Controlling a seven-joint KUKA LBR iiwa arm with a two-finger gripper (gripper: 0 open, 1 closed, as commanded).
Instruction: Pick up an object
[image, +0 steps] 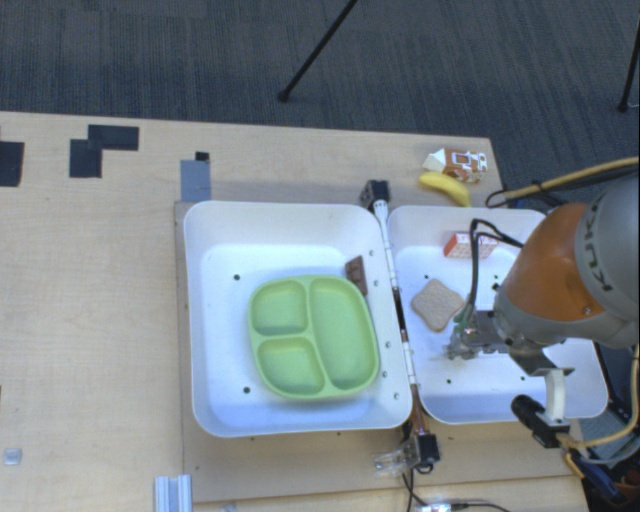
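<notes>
poised low in the right bin (590, 395), claw (462, 343) just near of the tan bread slice (437, 303), seemingly lining up a grab; grip state unclear.

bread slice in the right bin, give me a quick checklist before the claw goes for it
1. Bread slice lies flat in the right bin: ok.
2. Slice clear of the small red and white carton: ok.
3. Claw over the right bin: ok.
4. Claw centred on the slice: not ok, it sits just beside and below it in the view.
5. Claw open: cannot tell.
6. Green divided tray out of the way in the left bin: ok.
</notes>
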